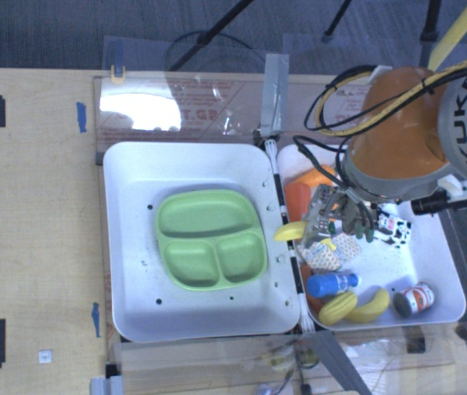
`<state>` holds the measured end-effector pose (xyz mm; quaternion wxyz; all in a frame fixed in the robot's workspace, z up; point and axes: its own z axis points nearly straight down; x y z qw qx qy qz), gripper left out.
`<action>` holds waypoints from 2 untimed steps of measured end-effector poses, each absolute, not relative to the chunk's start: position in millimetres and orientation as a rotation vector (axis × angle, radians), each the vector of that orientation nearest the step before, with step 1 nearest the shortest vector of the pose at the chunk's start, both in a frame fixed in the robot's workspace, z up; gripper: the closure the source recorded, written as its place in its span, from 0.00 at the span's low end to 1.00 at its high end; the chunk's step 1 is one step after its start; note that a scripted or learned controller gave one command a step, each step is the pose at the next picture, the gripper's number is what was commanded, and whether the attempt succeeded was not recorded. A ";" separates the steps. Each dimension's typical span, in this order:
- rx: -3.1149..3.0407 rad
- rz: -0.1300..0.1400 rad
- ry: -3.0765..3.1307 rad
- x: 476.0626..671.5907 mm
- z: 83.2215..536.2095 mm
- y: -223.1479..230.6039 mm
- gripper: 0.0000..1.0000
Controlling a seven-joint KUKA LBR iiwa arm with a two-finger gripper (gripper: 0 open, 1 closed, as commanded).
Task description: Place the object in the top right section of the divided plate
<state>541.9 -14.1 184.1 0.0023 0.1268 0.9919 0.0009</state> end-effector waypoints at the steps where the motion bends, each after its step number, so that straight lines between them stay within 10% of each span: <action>1: 0.233 0.002 3.131 522.6 199.2 71.8 1.00; 2: 0.237 0.007 3.127 524.7 208.4 72.0 1.00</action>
